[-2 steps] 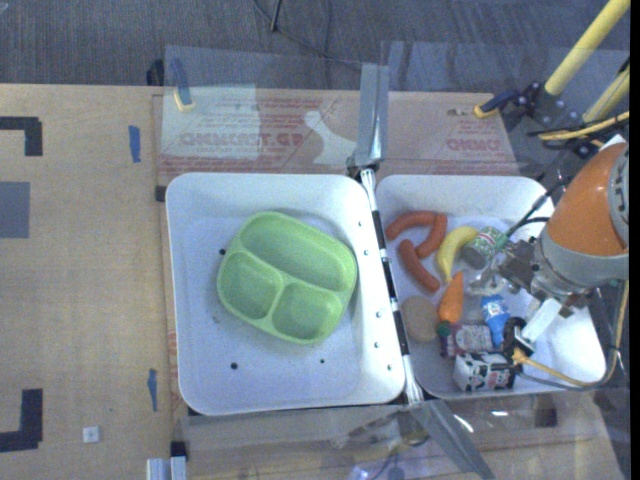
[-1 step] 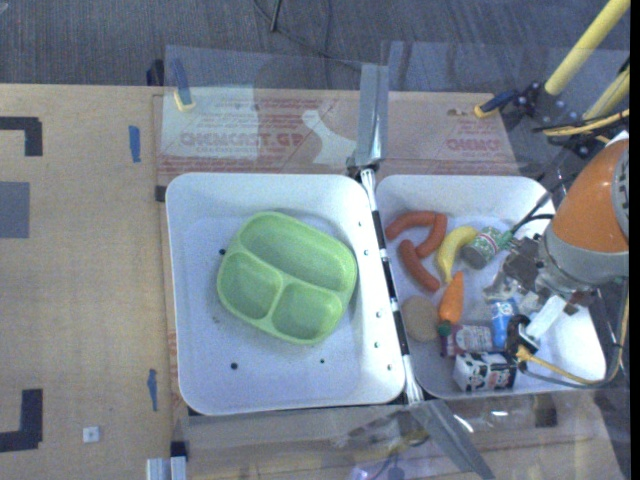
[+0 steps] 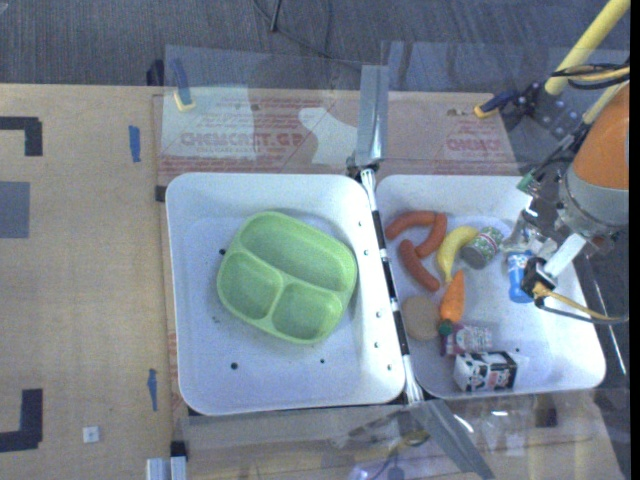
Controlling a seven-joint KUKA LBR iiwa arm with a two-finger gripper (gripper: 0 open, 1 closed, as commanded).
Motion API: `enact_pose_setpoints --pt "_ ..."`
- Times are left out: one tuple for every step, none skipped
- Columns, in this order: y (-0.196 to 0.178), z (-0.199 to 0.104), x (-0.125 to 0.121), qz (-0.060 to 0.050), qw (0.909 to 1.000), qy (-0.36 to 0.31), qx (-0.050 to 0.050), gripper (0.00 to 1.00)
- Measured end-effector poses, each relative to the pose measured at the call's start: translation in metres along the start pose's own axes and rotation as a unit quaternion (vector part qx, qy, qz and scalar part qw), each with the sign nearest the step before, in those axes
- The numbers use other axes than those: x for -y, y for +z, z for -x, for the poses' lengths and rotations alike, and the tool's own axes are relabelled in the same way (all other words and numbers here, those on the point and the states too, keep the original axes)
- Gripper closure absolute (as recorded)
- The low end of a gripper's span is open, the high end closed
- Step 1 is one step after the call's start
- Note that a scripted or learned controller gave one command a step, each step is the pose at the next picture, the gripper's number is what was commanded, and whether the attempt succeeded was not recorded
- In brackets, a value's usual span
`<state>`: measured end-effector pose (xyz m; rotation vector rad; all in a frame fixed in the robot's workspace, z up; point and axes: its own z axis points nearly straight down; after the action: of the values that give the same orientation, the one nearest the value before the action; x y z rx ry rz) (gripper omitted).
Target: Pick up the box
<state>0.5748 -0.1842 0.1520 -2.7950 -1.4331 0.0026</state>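
Plywood surface [image 3: 80, 298] spans the view, with black tape marks at its left edge and blue tape strips nearer the bins; dark carpet and a loose black cable [image 3: 290, 8] lie beyond its far edge. Left bin [image 3: 190, 368]: a green divided plate [image 3: 287, 276] with three compartments, sitting slightly turned, roughly central. A metal divider rail [image 3: 372, 118] runs back from the junction of the two bins. Right bin [image 3: 585, 363]: two red sausages [image 3: 420, 243] curved near the far-left corner, a yellow banana [image 3: 455, 249] just beside them, a grey-green can [image 3: 482, 246] touching the banana's far end. An orange carrot [image 3: 453, 296] lies below the banana, a tan flat round piece [image 3: 420, 317] beside its lower end. The box [image 3: 485, 370], white with dark print, lies near the bin's front wall, next to a smaller carton [image 3: 467, 340] with red markings. A blue can [image 3: 519, 276] stands to the right. End effector [image 3: 545, 268] hangs over the bin's right side just beside the blue can, well apart from the box; whether its jaws are spread or closed cannot be told, and nothing is visibly pinched. Orange band of the arm [image 3: 605, 153] shows at the right edge.
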Motion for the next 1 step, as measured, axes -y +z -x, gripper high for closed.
enact_pose_setpoints --pt "-0.0669 -0.0506 -0.0669 0.0 0.9953 0.097 0.0 1.0"
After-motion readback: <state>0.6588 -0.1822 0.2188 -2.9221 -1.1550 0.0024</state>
